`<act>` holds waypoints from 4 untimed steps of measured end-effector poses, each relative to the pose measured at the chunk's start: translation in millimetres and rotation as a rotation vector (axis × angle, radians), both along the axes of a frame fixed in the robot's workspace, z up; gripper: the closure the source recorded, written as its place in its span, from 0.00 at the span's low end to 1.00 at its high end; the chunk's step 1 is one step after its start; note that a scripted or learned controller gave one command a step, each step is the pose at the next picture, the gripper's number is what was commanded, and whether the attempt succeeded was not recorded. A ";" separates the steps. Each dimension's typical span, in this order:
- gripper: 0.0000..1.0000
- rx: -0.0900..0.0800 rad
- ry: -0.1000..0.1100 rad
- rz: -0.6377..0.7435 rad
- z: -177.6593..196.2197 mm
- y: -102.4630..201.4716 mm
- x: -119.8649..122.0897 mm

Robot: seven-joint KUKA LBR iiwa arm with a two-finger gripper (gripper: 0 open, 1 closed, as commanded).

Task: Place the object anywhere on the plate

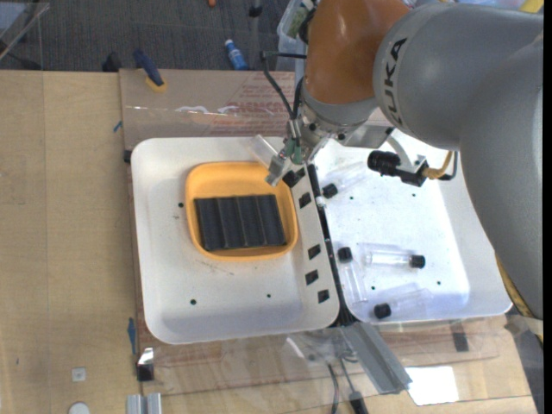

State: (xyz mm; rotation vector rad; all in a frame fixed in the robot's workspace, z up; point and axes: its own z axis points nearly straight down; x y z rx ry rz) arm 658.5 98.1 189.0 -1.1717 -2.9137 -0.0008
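**Entry: release step pending at the plate's near corner**

Item 1. Left bin, white and shallow, below and to the left of my gripper. It bears the plate.

Item 2. Plate, orange, rounded square, just left of and beneath my fingertips. A dark ribbed block lies across its middle, taking most of the floor; bare orange remains along the rim and the upper strip.

Item 3. My gripper, hanging over the plate's upper right corner, close to the divider between the bins. The fingers look drawn nearly together on something small and pale at their tip. I judge that to be the object, though it is too small to name with certainty.

Item 4. Right bin, to my right. It holds clear vials with black caps, one lying well apart from my tool.

Step in hand, as I judge it: placement, with the carry done. Next move calls for a short descent and a slight shift left, so the object lands inside the rim and not on the bin floor, then parting my fingers.
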 end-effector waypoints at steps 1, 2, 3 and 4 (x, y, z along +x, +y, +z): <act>0.00 0.000 -0.001 0.000 0.5 -0.1 0.2; 0.00 -0.001 -0.008 0.050 39.6 -4.3 3.1; 0.00 -0.001 -0.008 0.092 44.1 -2.1 1.3; 1.00 0.002 -0.014 0.091 55.3 -1.8 2.6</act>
